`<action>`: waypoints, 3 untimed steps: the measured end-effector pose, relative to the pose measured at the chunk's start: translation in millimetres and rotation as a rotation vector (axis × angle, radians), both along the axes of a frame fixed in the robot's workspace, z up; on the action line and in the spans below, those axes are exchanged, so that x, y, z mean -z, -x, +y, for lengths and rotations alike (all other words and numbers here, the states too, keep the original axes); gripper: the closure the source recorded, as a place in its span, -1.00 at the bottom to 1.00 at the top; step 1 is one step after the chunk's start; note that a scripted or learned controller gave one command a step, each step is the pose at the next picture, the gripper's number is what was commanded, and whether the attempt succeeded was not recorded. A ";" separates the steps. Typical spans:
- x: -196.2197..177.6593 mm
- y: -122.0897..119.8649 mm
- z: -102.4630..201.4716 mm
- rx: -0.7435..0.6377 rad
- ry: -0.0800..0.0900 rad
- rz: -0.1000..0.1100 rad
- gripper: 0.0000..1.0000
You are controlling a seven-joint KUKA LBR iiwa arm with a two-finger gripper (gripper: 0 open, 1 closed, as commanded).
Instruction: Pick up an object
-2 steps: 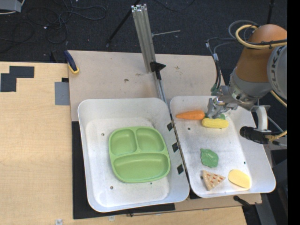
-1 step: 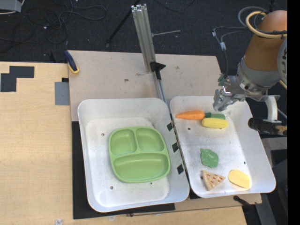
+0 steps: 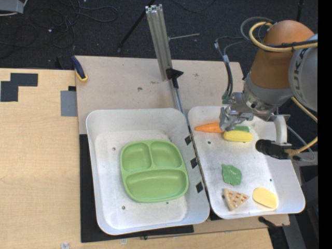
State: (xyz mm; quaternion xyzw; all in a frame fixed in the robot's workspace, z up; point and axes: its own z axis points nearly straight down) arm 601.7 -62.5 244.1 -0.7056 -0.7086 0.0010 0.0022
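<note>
Front of right bin: we see a tan wedge-shaped toy pizza slice (image 3: 235,198) and a flat yellow oval toy piece (image 3: 265,197) lying just beside each other near the front rim, apart from one another.
Middle of right bin: we find a lumpy green leafy toy vegetable (image 3: 232,174) lying alone on the bin floor, behind the pizza slice.
Right bin: we note a shallow white plastic bin (image 3: 295,204) holding all the small toys.
Left bin: we see a second shallow white plastic bin (image 3: 98,201) touching the right one along its side, with a light green three-compartment plastic plate (image 3: 154,170) lying flat in its middle.
Task objects at the back: we see an orange toy carrot (image 3: 208,128) lying near the right bin's back left corner, and a yellow toy corn cob (image 3: 238,136) just beside it to the right.
Gripper: we see the metal two-finger gripper (image 3: 232,121) low over the back of the right bin, right at the carrot's thick end and the corn cob; we cannot tell whether it is released or clenched, nor whether it touches either toy.
Arm: we see the grey arm with its orange band (image 3: 282,51) reaching in from the right.
Bench: we note an upright aluminium post (image 3: 160,40) behind the bins.
</note>
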 end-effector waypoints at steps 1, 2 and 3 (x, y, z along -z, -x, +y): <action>-5.3 24.4 51.0 0.000 0.000 0.000 1.00; 10.1 52.2 101.5 0.000 0.001 0.002 1.00; 22.7 74.8 149.6 0.000 0.001 0.002 1.00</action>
